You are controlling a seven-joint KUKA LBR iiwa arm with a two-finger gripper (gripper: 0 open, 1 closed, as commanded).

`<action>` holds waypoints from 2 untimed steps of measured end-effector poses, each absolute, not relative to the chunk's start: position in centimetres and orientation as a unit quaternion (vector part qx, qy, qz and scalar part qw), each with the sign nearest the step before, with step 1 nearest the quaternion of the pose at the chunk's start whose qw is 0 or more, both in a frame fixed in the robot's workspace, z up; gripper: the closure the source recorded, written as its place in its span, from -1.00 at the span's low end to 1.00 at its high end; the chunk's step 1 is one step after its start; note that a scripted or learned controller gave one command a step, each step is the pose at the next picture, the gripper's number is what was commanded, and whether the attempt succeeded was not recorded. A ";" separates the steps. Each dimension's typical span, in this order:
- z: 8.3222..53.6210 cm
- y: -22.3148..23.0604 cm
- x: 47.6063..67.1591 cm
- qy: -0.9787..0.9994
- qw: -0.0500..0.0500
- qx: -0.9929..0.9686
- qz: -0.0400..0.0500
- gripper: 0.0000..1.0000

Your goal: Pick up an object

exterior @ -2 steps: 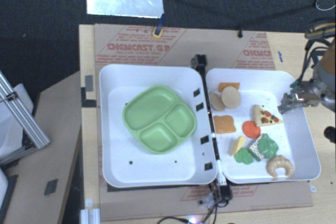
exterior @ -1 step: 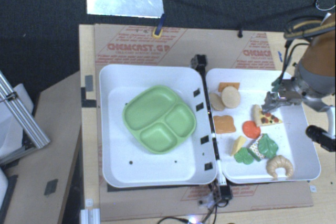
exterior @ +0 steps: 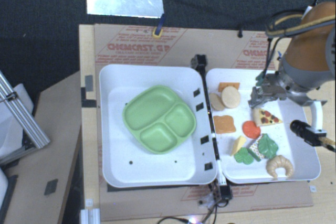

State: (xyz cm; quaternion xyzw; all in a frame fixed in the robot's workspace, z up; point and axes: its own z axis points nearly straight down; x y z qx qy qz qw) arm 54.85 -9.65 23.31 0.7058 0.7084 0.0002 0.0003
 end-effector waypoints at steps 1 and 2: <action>23.2 -8.9 55.2 0.709 0.001 0.706 0.000 1.00; 22.2 -7.9 54.9 0.709 0.001 0.705 0.000 1.00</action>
